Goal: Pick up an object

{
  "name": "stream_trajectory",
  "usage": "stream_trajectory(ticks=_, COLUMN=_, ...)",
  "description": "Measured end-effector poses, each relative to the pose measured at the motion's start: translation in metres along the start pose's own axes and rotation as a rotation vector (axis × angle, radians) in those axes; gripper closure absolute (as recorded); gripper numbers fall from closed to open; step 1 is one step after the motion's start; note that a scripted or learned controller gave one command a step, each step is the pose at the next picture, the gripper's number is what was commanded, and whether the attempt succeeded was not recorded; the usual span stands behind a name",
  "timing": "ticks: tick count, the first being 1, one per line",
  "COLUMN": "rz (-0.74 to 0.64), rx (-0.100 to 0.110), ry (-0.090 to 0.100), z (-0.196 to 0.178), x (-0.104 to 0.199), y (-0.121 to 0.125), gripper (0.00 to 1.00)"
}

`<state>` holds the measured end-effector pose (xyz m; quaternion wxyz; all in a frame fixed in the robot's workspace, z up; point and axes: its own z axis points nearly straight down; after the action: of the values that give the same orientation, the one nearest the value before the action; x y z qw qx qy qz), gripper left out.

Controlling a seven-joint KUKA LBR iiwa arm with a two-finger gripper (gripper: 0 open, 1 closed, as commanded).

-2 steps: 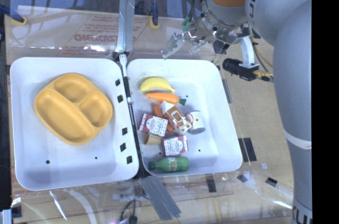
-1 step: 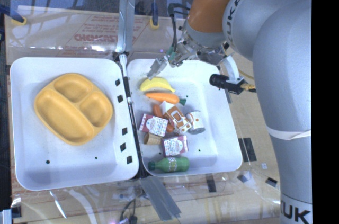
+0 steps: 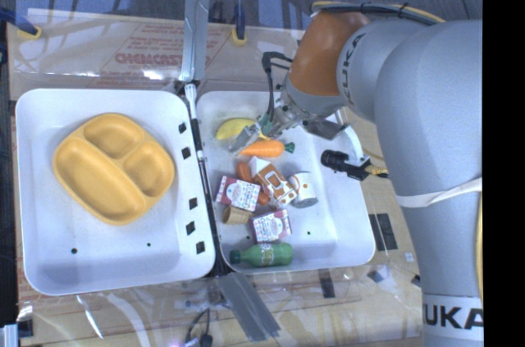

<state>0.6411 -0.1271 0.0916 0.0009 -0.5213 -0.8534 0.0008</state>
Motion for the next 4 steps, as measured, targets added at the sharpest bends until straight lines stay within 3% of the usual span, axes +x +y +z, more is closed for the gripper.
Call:
stream_trajectory(ticks=1, rz=0.031, rx=-0.003, ry=-0.002, z=-0.002, x=0.007, y=0.022, gripper=0.00)
stream_trajectory(ticks=2, rz=-0.009, rx=-0.005, ry=-0.004, z=-0.002, x=-0.021, y=0.008, gripper=0.00)
stream_trajectory(ticks=3, rz=-0.014, rx=-0.005, ry=-0.005, z=-0.013, x=-0.021, y=0.009, gripper=1.00)
stream_trajectory(ticks=4, rz=0.179, rx=-0.001, ry=-0.001, z=-0.101, x=0.033, y=0.027, gripper=1.00)
